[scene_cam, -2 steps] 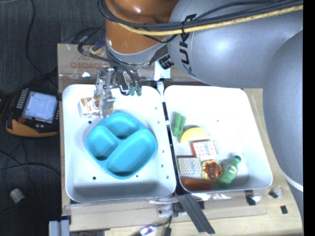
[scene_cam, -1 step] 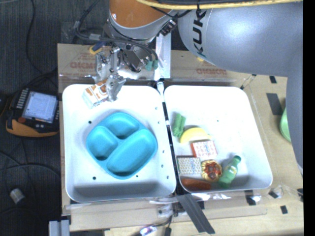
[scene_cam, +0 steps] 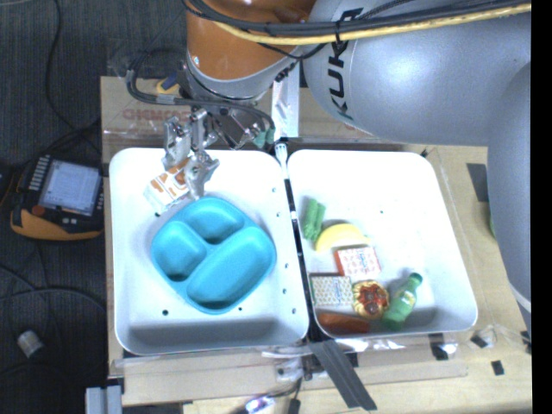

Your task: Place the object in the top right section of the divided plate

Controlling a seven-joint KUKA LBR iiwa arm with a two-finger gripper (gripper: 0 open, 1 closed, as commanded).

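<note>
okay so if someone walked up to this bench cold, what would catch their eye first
Probably the bright blue divided plate in the middle of the left bin. Next, the big grey and orange arm across the top, its gripper at the plate's far-left edge with a small orange-and-white packet between its fingers.

My fingers (scene_cam: 190, 158) pinch a small white-and-orange packet (scene_cam: 166, 185), tilted just beside the blue divided plate (scene_cam: 214, 253) in the left bin (scene_cam: 129, 317).

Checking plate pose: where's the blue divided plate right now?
Camera view: blue divided plate lies in the left bin, centre, just below the gripper.
</note>
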